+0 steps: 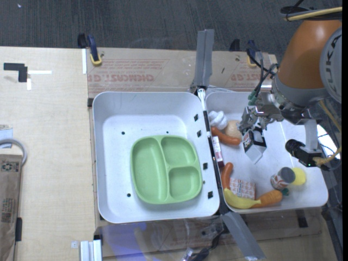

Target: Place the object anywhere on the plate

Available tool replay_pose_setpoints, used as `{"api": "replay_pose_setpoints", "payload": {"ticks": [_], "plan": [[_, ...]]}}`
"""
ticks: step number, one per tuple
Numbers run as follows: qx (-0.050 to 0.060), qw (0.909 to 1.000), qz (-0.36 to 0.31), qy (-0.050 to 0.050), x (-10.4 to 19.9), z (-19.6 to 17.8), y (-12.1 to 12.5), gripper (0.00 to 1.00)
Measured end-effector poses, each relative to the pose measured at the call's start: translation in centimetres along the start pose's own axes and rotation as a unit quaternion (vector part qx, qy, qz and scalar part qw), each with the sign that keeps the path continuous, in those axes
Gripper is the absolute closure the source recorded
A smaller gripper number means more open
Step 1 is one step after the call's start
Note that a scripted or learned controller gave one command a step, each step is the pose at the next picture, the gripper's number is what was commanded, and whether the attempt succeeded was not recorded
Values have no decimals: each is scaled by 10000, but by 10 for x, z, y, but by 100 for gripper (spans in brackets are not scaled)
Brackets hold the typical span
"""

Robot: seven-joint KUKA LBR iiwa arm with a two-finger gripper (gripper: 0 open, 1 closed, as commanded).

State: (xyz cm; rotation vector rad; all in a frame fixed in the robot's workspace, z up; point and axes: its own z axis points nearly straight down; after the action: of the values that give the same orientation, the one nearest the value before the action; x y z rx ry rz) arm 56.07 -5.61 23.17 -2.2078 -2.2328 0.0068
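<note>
1. The tool [254, 125] hangs over the right bin [312, 200], near its far-left part; whether it is open or closed cannot be told.
2. Directly under it lies a small carton [254, 145], dark on top and white below, its long axis running from far-left to near-right, white end nearer.
3. The green plate [166, 170], with three compartments, sits in the left bin [109, 145].

Two white bins [109, 211], one green plate [166, 169], two sausages [226, 137], one banana [239, 201]
</note>
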Motion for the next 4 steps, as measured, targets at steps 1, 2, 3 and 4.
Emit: {"api": "replay_pose_setpoints", "payload": {"ticks": [1,2,3,4], "plan": [[-15,10000,-9,-2,19,-98,-20,100],[-6,9986,-526,-1,119,-35,-37,100],[-3,9987,-505,4,96,30,-51,100],[7,9990,-444,-1,175,82,-41,100]]}}
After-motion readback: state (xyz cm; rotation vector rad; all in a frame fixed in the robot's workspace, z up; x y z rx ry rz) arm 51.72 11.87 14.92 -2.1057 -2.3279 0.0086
